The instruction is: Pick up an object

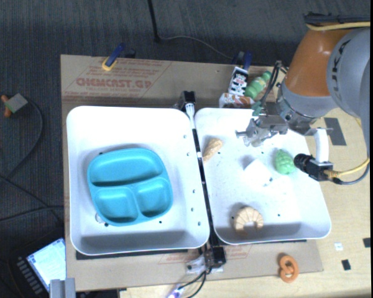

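Observation:
The right bin point(311, 228) holds several small objects: a tan bread-like piece point(212, 146) near its left wall, a croissant-shaped piece point(247, 217) near the front wall, a green lumpy toy point(285, 162) at the right, and a flat white piece point(258, 169) in the middle. My gripper point(255, 135) hangs over the back part of this bin, above and just behind the white piece and to the left of the green toy. I see nothing held in it.
The left bin point(81, 123) holds a blue compartment tray point(129, 186). Behind the right bin stand a small printed box point(236, 87) and a green toy point(257, 87). An orange pretzel-shaped piece point(288, 267) lies on the bench in front.

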Robot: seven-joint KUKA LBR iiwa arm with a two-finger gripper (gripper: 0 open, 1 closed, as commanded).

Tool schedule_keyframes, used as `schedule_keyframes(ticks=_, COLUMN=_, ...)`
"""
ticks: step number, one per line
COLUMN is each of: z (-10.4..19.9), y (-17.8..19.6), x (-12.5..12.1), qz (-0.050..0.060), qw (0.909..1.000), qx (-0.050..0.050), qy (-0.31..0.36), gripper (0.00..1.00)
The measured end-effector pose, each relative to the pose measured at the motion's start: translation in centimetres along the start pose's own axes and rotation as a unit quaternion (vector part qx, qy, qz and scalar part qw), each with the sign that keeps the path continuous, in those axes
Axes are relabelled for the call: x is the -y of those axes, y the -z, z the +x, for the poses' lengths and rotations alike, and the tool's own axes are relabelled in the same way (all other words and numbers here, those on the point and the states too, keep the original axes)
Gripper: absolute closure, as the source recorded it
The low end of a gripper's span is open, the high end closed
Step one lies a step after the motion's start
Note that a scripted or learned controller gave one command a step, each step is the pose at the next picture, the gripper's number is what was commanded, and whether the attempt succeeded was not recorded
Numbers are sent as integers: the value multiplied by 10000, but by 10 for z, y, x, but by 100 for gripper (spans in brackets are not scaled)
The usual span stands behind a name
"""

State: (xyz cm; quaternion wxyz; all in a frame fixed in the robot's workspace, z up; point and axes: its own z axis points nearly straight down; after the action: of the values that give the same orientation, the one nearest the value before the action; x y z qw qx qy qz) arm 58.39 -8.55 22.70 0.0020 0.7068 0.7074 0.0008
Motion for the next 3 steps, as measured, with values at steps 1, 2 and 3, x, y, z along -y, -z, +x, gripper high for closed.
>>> schedule_keyframes(ticks=1, z=0, y=-1, x=1, qz=19, qw=10000, qx=0, qy=0, gripper=0)
schedule_keyframes(ticks=2, z=-31, y=-131, x=-64, qz=41, qw=10000, qx=0, qy=-5, gripper=0)
schedule_keyframes(ticks=3, z=-31, y=-119, x=-65, qz=23, qw=10000, qx=15, qy=6, gripper=100)
